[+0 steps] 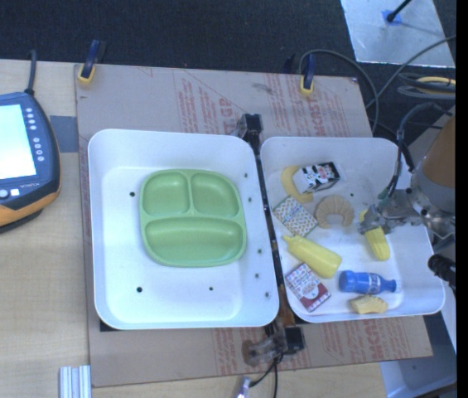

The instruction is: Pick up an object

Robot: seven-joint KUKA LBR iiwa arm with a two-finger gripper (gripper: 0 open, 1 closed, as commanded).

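Gripper [380, 220] sits low in the right bin [358, 149], right above a small yellow corn [376, 243]; whether it is open or closed cannot be told. Bottle [367, 283], mustard [313, 255], bagel [335, 211] and banana [293, 185] lie nearby. Green plate [192, 218] fills the left bin [113, 222].

Wooden bench [26, 305]; cardboard sheet [176, 98] on it; two white bins [118, 297] side by side; teach pendant [6, 160] at left.
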